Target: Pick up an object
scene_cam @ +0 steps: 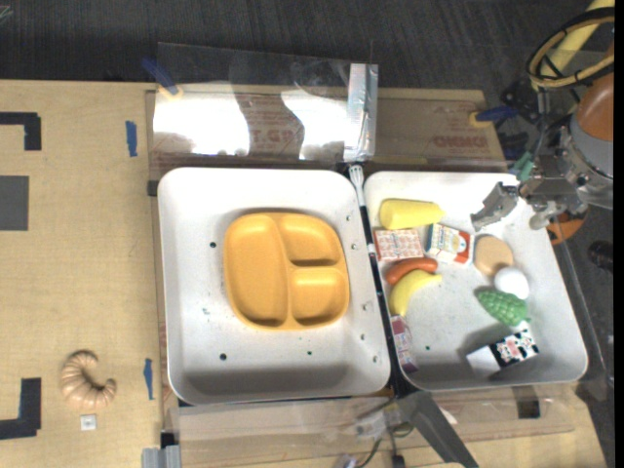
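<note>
The gripper (517, 203) hangs over the far right corner of the right bin (570, 344), and whether it is spread or pressed together I cannot tell. Below it lie a yellow cone (409, 212), a carton (449, 243), a tan egg (492, 253), a white egg (512, 283), a green piece (503, 306) and a cow-print box (512, 348). The left bin (185, 261) holds a yellow tray (286, 267); a croissant (87, 378) lies on the counter (68, 261), near left.
</note>
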`<state>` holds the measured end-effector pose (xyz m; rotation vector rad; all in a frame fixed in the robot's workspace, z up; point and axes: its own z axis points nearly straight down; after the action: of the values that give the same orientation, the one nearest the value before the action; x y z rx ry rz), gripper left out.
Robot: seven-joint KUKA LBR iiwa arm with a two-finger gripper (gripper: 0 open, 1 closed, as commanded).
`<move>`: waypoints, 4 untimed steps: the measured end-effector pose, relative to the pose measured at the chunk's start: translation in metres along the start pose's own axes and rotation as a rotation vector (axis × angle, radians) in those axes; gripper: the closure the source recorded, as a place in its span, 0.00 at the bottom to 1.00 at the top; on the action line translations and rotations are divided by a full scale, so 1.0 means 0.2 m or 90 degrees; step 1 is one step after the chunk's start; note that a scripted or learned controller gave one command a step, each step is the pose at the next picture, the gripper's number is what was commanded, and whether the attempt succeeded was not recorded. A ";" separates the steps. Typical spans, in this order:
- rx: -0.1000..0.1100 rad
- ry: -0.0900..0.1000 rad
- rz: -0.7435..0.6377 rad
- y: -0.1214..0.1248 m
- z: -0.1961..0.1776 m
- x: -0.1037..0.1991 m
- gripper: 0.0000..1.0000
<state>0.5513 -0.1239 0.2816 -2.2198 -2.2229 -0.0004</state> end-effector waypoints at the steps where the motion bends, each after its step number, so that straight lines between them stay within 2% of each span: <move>1: 0.005 0.000 0.053 0.43 0.36 -0.25 0.00; 2: 0.000 0.000 0.087 0.08 0.67 -0.47 0.00; 3: -0.009 -0.004 -0.097 0.56 0.95 -0.31 0.00; 4: 0.014 0.000 -0.457 0.55 0.97 -0.32 0.00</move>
<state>0.6606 -0.1876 0.0871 -1.2922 -2.8473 0.0239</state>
